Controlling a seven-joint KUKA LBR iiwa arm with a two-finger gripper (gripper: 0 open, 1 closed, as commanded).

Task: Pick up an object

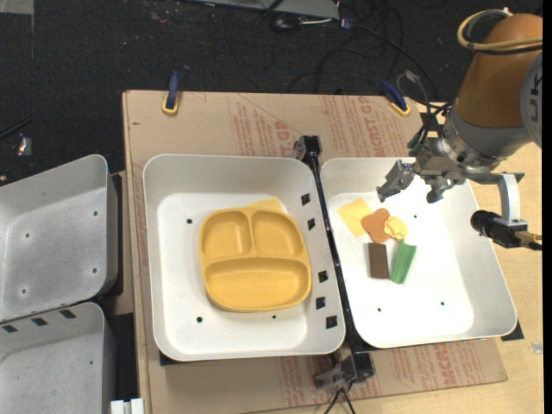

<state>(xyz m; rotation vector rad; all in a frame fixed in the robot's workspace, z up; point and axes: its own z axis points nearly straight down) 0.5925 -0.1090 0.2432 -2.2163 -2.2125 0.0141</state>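
The right bin [448, 309] holds a small cluster of objects: a pale yellow flat piece [353, 215], an orange piece [376, 223], a small yellow lump [395, 228], a brown block [378, 260] and a green block [403, 262]. My gripper [412, 185] hangs above the bin's far part, up and to the right of the cluster, with its dark fingers [391, 183] spread apart and nothing between them. The left bin [172, 317] holds a yellow divided plate [255, 259].
A black divider [323, 240] runs between the two bins. Blue clamps [172, 93] hold the cardboard sheet at the back. White bin lids [52, 231] lie off the bench at the left. The arm's orange band [498, 67] stands above the right bin's far corner.
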